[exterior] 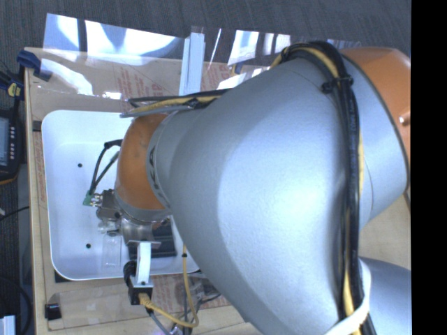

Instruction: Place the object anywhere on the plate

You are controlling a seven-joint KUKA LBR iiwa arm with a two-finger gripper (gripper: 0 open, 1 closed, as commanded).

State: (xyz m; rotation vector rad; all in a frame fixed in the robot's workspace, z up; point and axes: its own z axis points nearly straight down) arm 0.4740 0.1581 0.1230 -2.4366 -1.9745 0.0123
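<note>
White bin [63,187], arm [279,201] over it, gripper [112,239] perhaps inside

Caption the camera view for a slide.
Grey arm with orange wrist band reaches low over the left white bin, blocking much of the bench.

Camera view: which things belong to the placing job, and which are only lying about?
Job: arm; gripper, over the left bin.
Lying about: blue clamp; black device; clear panels; small black block.
</note>
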